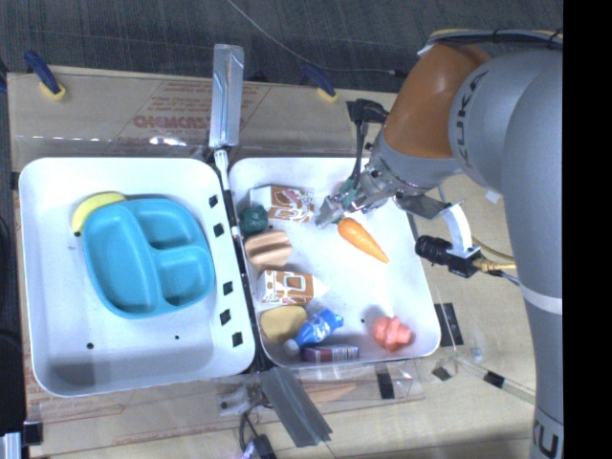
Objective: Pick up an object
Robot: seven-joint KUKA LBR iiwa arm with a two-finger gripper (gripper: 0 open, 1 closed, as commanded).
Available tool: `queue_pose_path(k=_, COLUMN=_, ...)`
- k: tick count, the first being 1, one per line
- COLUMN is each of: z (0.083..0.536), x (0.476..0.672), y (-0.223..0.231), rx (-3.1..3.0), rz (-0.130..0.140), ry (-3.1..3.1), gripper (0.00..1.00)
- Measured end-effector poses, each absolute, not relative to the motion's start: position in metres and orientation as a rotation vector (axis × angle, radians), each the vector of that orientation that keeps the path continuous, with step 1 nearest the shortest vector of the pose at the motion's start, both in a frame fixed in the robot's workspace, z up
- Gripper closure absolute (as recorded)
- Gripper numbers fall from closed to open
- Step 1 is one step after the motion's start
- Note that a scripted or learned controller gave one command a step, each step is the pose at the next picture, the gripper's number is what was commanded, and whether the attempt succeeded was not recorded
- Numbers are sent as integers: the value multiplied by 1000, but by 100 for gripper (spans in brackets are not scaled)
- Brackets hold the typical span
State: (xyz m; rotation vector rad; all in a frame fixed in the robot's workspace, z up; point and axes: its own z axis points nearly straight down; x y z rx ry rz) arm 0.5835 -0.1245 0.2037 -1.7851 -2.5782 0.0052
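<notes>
My gripper (337, 208) hangs low in the right bin (411, 256), and whether it is open or shut I cannot tell; its tip sits just beside the blunt top of a smooth orange toy carrot (363, 238), which tapers away toward the bin's right wall. My grey arm (507, 142) bends in from the right, orange band (435, 98) above the wrist, with "KUKA" lettering partly readable on the casing. Left of the carrot lie a printed carton (290, 201), a dark green round piece (253, 220), a glossy hot dog (268, 249) and a second carton (288, 287). Below the carrot sit a lumpy pink toy (391, 332), a blue wrapper (318, 327) and a tan bread piece (281, 322). Far left of the carrot, the left bin (57, 352) holds a blue divided tray (148, 256) over a yellow banana (96, 205).
</notes>
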Motion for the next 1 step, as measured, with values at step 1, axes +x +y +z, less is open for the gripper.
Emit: queue_pose_path(k=1, z=196, x=566, y=-149, rx=-1911, rz=3, ry=-2489, gripper=100)
